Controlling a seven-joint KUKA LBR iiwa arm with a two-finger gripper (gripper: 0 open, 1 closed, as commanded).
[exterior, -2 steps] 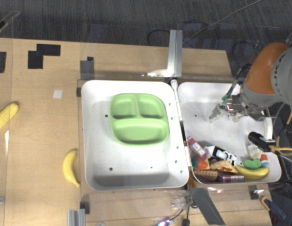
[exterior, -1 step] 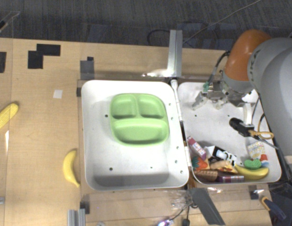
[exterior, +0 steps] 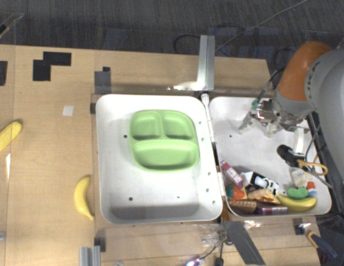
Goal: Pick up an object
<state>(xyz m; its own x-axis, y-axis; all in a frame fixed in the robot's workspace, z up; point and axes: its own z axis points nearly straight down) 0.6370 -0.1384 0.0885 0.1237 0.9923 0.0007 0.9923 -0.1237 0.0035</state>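
Observation:
My gripper (exterior: 258,126) hangs over the back part of the right bin (exterior: 232,111), its fingers spread open with nothing between them. The objects lie heaped along that bin's front edge, well short of the gripper: a yellow banana (exterior: 297,203) with a green item (exterior: 297,193) on it, a pink-red bottle (exterior: 232,174), a black and white item (exterior: 263,180), a brown item (exterior: 244,206) and a pale packet (exterior: 299,177).
The left bin (exterior: 112,165) holds a green divided plate (exterior: 163,138). On the wooden bench to the left lie a second banana (exterior: 83,197) and a yellow corn cob (exterior: 6,138). A metal post (exterior: 207,60) stands behind the wall between the bins.

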